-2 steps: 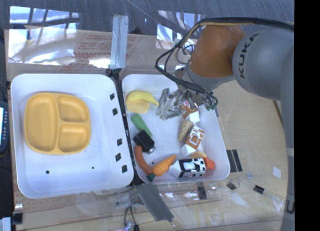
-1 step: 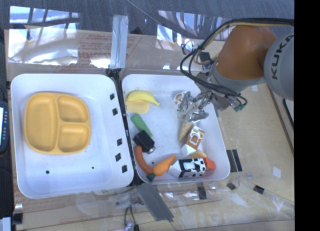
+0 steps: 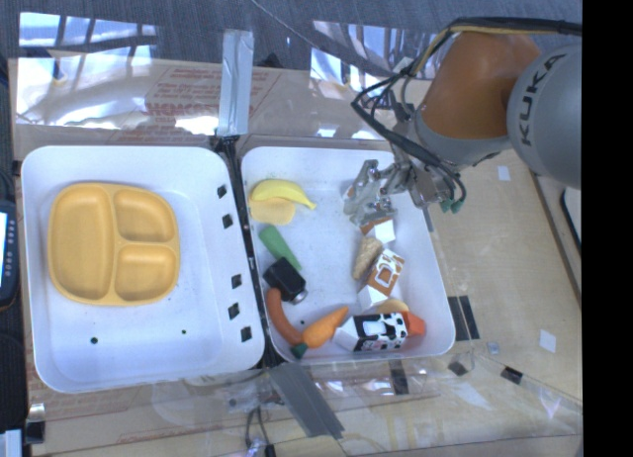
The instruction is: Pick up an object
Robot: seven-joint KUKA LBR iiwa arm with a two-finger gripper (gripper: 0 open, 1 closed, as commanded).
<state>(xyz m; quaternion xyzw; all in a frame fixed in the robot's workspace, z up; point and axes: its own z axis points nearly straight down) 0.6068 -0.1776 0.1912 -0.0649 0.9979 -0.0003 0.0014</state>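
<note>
Bread slice (image 3: 368,256) lies just below the lowered gripper (image 3: 370,198).

Brown cardboard-covered bench (image 3: 109,99) bearing two shallow white bins side by side, left bin (image 3: 40,247) and right bin (image 3: 435,287), touching, with grey tape strip (image 3: 233,79) above their seam.

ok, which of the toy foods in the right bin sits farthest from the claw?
The orange carrot at the bin's near edge. The banana and green vegetable lie farther up, nearer the claw.
</note>
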